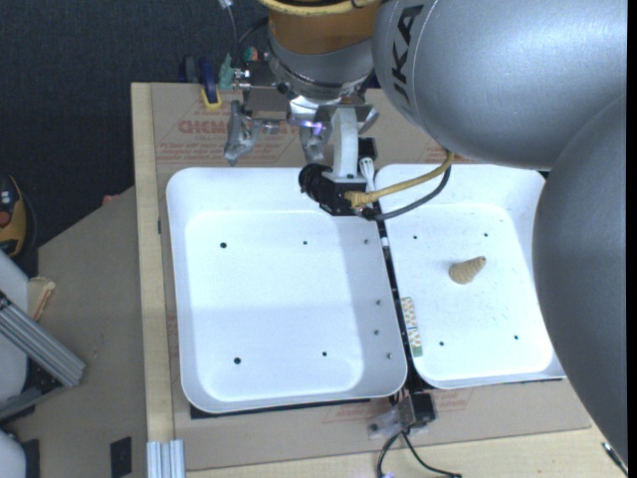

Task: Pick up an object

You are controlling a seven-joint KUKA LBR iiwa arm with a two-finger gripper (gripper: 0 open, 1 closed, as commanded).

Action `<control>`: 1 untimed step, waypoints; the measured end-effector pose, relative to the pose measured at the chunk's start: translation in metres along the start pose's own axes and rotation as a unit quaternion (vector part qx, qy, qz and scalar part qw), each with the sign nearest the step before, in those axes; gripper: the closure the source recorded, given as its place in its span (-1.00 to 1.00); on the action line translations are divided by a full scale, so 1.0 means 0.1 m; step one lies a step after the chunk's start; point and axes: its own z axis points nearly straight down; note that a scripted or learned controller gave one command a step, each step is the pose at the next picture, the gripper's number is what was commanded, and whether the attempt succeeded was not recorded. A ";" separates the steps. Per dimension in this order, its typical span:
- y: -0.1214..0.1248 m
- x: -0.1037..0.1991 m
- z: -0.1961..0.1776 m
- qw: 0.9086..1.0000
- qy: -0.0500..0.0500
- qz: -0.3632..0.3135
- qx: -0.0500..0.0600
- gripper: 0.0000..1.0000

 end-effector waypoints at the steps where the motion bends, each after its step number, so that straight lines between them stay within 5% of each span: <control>1: 0.02 0.00 -0.16 1.000 0.002 0.000 -0.006 1.00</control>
